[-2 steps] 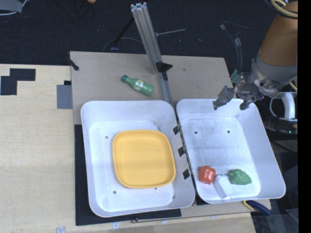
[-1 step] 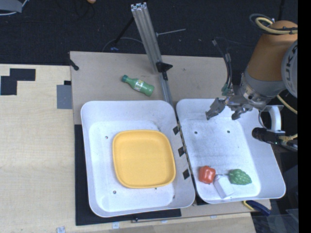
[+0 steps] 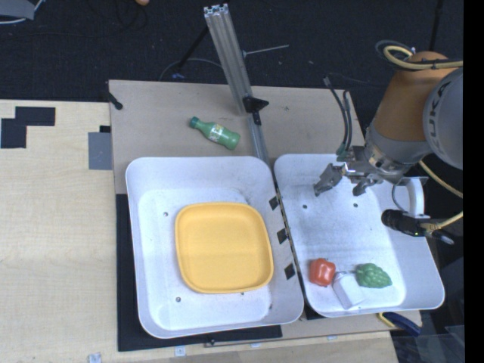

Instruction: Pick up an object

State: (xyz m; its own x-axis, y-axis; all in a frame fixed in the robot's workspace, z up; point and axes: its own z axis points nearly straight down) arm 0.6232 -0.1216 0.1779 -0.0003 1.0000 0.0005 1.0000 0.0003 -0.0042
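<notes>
1. Nearest my view, along the front edge of the right bin (image 3: 423, 293), I see three small things in a cluster: a red pepper-like piece (image 3: 321, 271), a small white block (image 3: 346, 290) just right of and below it, and a green bumpy piece (image 3: 373, 276) at the right end. The white block sits between the other two and looks to touch or nearly touch both.
2. In the left bin (image 3: 144, 203), I see a yellow plate (image 3: 224, 246) with rounded corners lying flat and taking up most of the floor.
3. Farther back in the right bin, my gripper (image 3: 344, 184) hangs over the bare white floor near the bin's rear half, well apart from the three pieces at the front.
4. Its two fingers are spread apart with nothing between them; I read it as released and carrying nothing.
5. The grey arm with the orange band (image 3: 404, 104) comes in from the right above the gripper.
6. Behind the bins, on the tan board (image 3: 302, 119), a green bottle (image 3: 215, 132) lies on its side, outside both bins.
7. A metal rail (image 3: 231, 51) runs slantwise from the far background down toward the gap between the bins.
</notes>
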